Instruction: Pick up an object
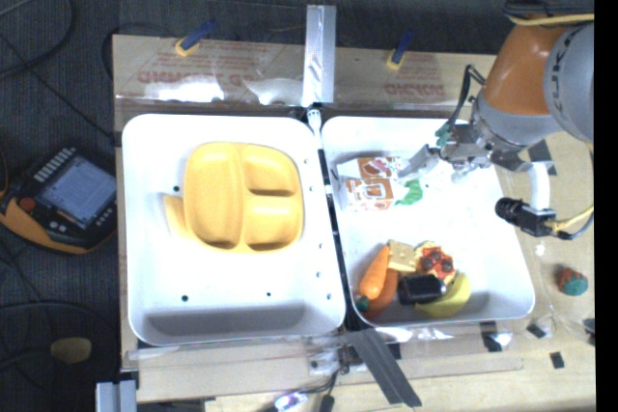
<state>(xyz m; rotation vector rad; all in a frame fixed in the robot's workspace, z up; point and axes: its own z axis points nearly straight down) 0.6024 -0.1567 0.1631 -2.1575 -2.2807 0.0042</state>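
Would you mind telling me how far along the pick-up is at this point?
Nothing looks picked yet. The carrot, the banana and the other small items lie in the right bin, and the yellow tray sits in the left bin. In hand: the gripper is over the right bin beside the orange-and-white packet, with nothing visibly between it. Left: grasp and lift an object.

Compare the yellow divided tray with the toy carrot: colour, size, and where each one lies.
The yellow divided tray is pale yellow, and the toy carrot is orange. The tray is broad and flat, far larger than the slim carrot. The tray lies in the left bin, the carrot in the right bin among other toys. Both rest on a bin floor.
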